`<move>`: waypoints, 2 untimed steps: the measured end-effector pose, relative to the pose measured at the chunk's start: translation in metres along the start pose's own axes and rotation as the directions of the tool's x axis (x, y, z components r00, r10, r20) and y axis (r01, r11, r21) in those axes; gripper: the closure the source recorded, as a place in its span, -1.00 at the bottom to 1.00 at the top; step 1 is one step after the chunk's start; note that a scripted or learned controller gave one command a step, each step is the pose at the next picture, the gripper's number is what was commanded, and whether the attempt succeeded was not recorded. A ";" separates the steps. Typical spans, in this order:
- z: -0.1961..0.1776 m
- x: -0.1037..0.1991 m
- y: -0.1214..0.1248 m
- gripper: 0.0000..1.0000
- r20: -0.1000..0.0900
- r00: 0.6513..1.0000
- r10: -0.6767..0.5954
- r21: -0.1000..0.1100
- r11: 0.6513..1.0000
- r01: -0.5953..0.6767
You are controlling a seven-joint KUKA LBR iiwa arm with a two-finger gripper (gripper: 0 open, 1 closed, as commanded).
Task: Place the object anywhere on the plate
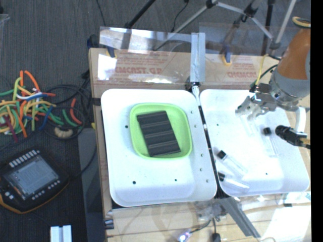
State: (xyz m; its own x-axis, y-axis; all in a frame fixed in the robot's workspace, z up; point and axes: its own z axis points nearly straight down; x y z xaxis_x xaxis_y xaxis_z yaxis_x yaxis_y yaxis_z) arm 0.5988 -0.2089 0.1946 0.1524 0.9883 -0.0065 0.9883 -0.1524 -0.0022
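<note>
Object (158,133) on plate (185,135), gripper (251,108) seemingly apart

"Anyone make out the gripper (251,108)?"
"Nope, it's a pale blur against the white bin (282,178). And the arm (294,67) gets cut off at the right edge."

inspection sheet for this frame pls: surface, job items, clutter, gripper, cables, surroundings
Surface: two white bins, left bin and right bin, side by side on the bench.
Job's things: dark ridged block lies on the green plate in the left bin.
Clutter: small clear syringe-like pieces in the right bin.
Gripper: gripper over the right bin's far edge, nothing seen between its fingers.
Cables: coloured bundle on the floor, left.
Surroundings: teach pendant, tripod legs.
</note>
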 end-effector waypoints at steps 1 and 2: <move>0.000 0.000 0.000 -1.00 0.000 1.000 0.000 -0.001 1.000 0.000; -0.166 -0.005 -0.008 -1.00 -0.002 1.000 0.006 -0.004 1.000 -0.006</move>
